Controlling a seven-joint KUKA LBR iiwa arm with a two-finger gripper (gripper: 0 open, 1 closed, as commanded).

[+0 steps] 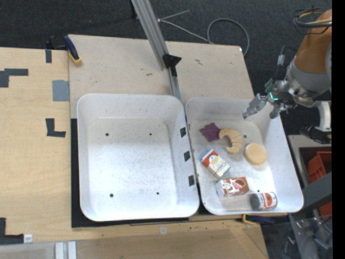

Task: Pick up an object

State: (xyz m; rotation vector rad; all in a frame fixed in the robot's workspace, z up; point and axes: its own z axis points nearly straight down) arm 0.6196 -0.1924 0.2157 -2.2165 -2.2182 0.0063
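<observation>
The tabletop (pixel 124 63) carries 2 shallow white bins side by side. The left bin (pixel 132 155) shows a speckled floor. The right bin (pixel 280 161) contains 6 objects.

The arm (pixel 315 53), grey with an orange band, enters from the right of the view. Its hand (pixel 264 108) hangs above the upper right corner of the right bin. The 2 fingers are spread apart, with 1 fingertip (pixel 251 110) pointing toward the bin's interior. Nothing sits between the fingers.

Contents of the right bin:
1. A purple piece (pixel 209 131) lies near the bin's upper left area.
2. A tan curved pastry (pixel 232 140) lies just beside the purple piece, to its right.
3. A round tan bun (pixel 255 154) lies just right of the pastry.
4. A small white and orange carton (pixel 215 163) lies tilted below the purple piece.
5. A red and white packet (pixel 233 187) lies below the carton.
6. A small can (pixel 263 200) with a red label lies on its side near the bin's lower right corner, just beside the packet.

All 6 objects rest on the bin floor, apart from the hand. The pastry and the bun are the nearest to it.

A metal rail (pixel 153 31) runs diagonally from the top of the view down to the gap between the bins.
</observation>
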